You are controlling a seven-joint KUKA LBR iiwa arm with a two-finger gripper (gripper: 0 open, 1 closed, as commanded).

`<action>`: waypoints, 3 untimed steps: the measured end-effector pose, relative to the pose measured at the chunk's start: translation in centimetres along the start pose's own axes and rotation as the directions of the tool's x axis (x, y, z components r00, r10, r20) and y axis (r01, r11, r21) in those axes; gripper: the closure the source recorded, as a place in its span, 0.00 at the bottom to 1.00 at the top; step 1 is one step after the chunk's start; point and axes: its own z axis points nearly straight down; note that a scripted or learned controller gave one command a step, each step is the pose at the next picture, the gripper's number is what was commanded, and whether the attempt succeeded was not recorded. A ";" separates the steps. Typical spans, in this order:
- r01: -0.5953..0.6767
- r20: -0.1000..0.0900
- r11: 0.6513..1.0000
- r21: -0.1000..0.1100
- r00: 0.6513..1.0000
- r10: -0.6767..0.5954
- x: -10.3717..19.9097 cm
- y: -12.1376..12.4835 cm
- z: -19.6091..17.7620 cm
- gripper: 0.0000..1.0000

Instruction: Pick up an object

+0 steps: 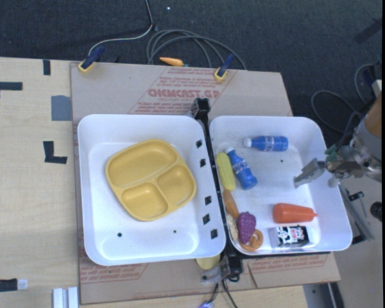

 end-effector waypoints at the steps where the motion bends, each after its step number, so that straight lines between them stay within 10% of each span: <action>1: -0.002 0.002 1.000 -0.006 1.000 0.002 1.5 -0.2 16.4 0.00; 2: 0.005 0.002 1.000 -0.006 1.000 -0.005 7.5 4.3 15.8 0.00; 3: 0.003 0.002 1.000 -0.007 1.000 -0.003 4.7 12.2 15.8 0.00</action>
